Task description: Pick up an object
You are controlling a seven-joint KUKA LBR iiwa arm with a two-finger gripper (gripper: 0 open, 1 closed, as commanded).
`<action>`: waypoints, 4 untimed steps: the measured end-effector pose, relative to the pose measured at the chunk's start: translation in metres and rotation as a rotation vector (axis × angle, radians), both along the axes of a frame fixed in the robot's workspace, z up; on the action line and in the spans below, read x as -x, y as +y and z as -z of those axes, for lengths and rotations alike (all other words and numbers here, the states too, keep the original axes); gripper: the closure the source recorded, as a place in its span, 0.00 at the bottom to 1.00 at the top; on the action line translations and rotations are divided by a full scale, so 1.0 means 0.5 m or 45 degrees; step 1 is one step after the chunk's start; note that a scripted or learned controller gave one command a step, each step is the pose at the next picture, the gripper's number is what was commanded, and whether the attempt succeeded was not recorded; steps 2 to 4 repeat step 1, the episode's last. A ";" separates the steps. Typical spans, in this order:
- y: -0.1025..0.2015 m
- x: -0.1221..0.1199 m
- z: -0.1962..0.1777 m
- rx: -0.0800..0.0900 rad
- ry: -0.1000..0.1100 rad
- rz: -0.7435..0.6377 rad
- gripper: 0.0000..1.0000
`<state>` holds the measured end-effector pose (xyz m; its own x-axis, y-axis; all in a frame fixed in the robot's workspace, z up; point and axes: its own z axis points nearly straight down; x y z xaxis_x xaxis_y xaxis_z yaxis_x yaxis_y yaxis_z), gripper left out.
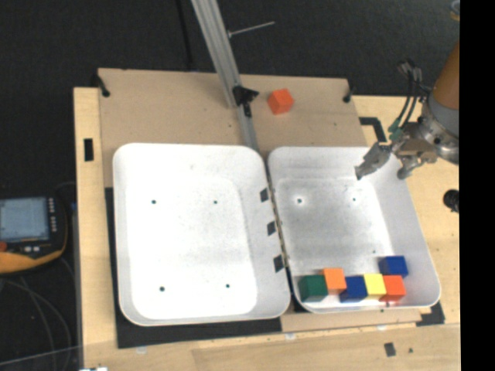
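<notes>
Nearest the camera, a cluster of small blocks lies along the front wall of the right bin [402,207]: a green block [312,287], an orange block [334,278], a blue block [355,287], a yellow block [374,284], a second orange block [394,286] and, just behind it, a second blue block [394,266] (all packed close, several touching). The left bin [131,207] sits beside it, the two rims meeting at the centre. Further back, the jaws [387,161] hang over the right bin's far right corner, spread apart with nothing between them, well apart from the block cluster. Beyond both bins, a lone orange cube [280,101] rests on the tabletop [170,107], near the foot of a slanted metal rail [220,45].
</notes>
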<state>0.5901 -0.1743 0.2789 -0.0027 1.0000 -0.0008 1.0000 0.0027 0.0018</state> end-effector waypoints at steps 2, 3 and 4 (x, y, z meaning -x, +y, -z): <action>0.037 0.017 0.226 -0.001 0.007 0.005 0.00; 0.037 0.017 0.226 -0.001 0.007 0.005 0.00; 0.037 0.017 0.226 -0.001 0.007 0.005 0.00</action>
